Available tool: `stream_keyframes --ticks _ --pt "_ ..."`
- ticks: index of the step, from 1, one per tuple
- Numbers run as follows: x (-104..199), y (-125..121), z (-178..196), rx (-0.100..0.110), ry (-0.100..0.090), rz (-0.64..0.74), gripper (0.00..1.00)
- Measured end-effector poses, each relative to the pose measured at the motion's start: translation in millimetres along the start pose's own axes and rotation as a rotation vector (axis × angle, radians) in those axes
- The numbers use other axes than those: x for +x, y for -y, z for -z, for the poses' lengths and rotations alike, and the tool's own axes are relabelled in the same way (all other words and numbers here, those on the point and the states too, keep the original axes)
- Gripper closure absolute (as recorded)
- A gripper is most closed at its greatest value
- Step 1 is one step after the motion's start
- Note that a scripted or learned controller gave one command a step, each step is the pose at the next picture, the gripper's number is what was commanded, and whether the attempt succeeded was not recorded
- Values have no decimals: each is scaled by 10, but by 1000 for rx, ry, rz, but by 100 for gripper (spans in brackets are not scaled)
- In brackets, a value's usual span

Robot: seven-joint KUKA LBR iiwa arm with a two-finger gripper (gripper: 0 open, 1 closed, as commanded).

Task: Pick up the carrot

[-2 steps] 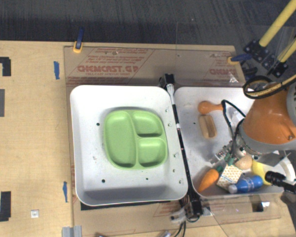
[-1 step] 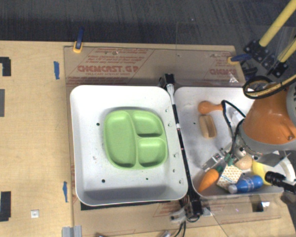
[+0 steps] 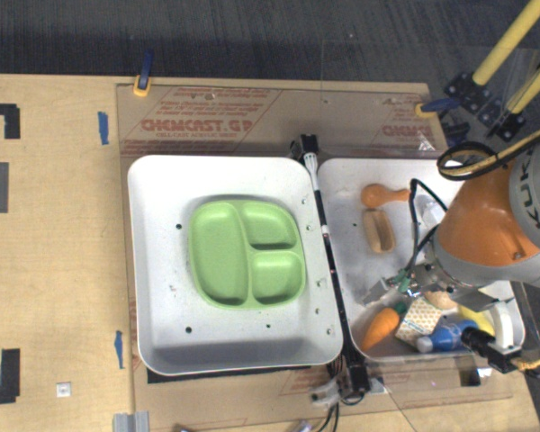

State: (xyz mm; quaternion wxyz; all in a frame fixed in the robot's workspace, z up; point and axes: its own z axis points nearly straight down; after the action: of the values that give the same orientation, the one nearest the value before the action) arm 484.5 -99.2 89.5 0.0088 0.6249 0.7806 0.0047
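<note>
Over the right bin, carrot not yet in hand.

My gripper point(image 3: 414, 288) hangs low in the shallow white right bin point(image 3: 346, 241), amid clutter near its front; whether it is open or closed on anything, I cannot tell from here. The small orange toy carrot point(image 3: 379, 328) lies just beside it, at the front left corner, touching a tan waffle-patterned piece point(image 3: 420, 318). Looks light, stiff plastic, smooth and tapered, likely to squirt out. Best taken across the thick middle. The green divided plate point(image 3: 246, 252) sits in the left bin.
</note>
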Motion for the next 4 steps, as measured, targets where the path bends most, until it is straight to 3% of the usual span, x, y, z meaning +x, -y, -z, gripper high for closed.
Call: stream_keyframes --ticks 1,2,3,4 --pt "-42 34 0 9 1 215 0" --pt "-74 -12 121 -8 17 212 100" --pt "-71 -9 116 -7 16 212 0" --pt "-29 28 2 8 -1 274 0"
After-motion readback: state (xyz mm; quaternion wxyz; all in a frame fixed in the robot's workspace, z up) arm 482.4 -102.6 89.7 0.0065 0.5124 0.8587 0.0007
